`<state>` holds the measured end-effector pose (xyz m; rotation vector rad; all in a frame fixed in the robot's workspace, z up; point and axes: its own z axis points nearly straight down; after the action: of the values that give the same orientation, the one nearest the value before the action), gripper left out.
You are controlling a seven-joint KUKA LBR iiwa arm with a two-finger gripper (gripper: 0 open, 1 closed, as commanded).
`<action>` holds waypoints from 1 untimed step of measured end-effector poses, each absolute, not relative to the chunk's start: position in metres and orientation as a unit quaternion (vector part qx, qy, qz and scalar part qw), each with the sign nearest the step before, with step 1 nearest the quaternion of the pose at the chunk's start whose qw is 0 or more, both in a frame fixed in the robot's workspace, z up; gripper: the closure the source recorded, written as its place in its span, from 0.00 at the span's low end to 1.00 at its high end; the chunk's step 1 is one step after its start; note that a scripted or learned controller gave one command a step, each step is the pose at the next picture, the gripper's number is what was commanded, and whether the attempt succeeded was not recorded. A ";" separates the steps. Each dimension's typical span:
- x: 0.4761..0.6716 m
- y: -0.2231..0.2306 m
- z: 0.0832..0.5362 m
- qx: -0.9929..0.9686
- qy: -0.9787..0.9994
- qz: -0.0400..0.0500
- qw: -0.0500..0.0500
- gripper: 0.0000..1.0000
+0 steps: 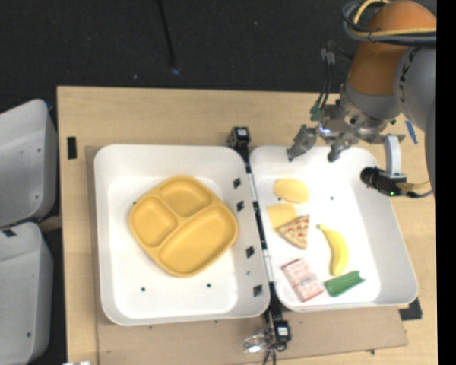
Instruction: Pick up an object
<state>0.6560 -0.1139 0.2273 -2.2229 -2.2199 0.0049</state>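
**Gripper spread open over the far end of the right bin, holding nothing**

Gripper hangs from the grey and orange arm at the far end of the right bin. Its two fingers stand apart, and only white bin floor shows between them. It is clear of every item below it.

Two shallow white bins sit side by side on the wooden bench. The left bin contains one thing, a yellow divided tray with three compartments, lying flat near the middle.

The right bin holds six loose items, one of each:
- a pale yellow oval piece, nearest the gripper;
- a yellow wedge just below it;
- a pizza slice whose edge overlaps the wedge;
- a banana to the right of the slice, apart from it;
- a green item at the banana's lower end;
- a small pink and red box beside the green item, near the dividing wall.

The oval piece and the green item are too small to identify further. The print on the box cannot be read. The upper arm is cut off at the right.
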 end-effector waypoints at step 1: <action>0.648 -0.122 0.177 -0.708 -0.706 0.002 0.001 0.00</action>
<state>0.6477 -0.1221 0.1769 -2.2226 -2.2185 0.0065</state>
